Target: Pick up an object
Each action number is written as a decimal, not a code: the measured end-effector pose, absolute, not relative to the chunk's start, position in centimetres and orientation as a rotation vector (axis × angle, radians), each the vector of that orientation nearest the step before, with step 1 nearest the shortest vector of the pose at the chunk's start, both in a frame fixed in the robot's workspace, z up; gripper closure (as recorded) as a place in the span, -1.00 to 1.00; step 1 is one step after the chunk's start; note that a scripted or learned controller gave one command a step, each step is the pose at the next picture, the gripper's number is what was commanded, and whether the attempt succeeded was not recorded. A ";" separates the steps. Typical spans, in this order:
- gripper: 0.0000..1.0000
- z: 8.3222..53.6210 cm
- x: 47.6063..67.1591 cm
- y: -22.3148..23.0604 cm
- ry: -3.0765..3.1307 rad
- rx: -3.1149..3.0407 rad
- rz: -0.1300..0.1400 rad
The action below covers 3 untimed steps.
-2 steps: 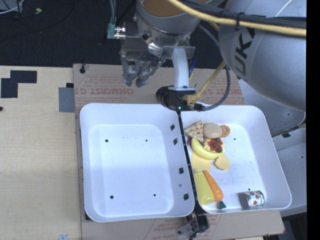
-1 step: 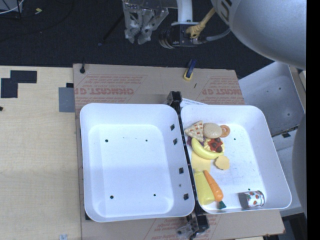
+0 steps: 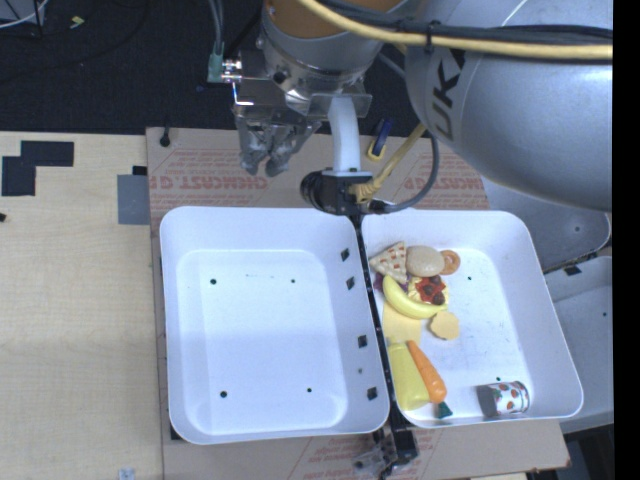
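While the gripper (image 3: 270, 153) is hovering above the bench beyond the left bin (image 3: 190, 268), its fingers are sitting together with nothing between them. Toy foods are lying in the right bin (image 3: 530, 298): a banana (image 3: 408, 303), a carrot (image 3: 427, 368) and a small can (image 3: 503, 398).

Two white bins (image 3: 175, 268), one carrot (image 3: 427, 370), one banana (image 3: 408, 302), one long yellow piece (image 3: 406, 376), one pizza slice (image 3: 391, 260), one small printed can (image 3: 503, 398), a few small round toy foods (image 3: 425, 261)
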State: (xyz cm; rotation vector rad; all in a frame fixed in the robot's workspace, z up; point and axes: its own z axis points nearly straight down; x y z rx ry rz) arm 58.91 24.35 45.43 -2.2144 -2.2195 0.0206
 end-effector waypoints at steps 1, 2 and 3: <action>1.00 54.2 61.5 24.4 -2.228 -2.218 -0.007; 1.00 43.6 56.0 24.3 -2.221 -2.212 0.024; 1.00 54.4 54.7 24.3 -2.226 -2.219 -0.010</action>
